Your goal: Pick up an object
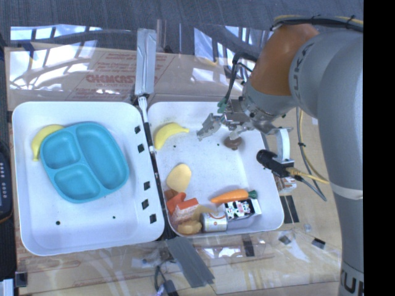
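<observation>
My gripper (219, 130) hangs over the back of the right bin (269, 193), open, with nothing between its fingers. A small brown lump (232, 143) lies on the bin floor just below and to the right of it. A yellow banana (168, 133) rests to its left near the bin's divider wall. Further forward lie a pale yellow rounded fruit (179, 177), a carrot (231, 196), a cow-patterned carton (239, 209), a small can (214, 222), an orange-and-white box (184, 211) and a tan piece (189, 228).
The left bin (37, 233) holds a blue divided plate (86, 160) with a yellow piece (42, 137) poking out from under its back left edge. The arm's grey body covers the right bin's right side.
</observation>
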You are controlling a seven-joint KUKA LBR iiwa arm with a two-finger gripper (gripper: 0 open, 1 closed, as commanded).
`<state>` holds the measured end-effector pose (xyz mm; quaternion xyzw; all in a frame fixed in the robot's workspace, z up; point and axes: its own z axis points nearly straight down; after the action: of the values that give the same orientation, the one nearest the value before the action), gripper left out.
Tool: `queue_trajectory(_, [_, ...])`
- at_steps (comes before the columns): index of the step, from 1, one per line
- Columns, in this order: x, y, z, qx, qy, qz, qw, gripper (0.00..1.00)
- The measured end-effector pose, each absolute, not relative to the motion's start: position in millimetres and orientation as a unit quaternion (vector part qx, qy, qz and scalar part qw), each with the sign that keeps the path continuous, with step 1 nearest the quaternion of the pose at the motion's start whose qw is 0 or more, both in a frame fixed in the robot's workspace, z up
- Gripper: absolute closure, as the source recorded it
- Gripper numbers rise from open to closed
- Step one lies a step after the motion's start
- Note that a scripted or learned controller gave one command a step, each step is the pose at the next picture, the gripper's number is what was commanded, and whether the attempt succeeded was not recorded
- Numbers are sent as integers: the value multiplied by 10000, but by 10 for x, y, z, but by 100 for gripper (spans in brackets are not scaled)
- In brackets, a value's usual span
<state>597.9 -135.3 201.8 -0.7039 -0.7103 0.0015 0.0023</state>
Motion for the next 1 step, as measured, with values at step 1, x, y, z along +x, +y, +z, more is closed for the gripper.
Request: queue_trajectory(1, [5255, -2147, 1558, -7035, -7107, 34, 22, 0])
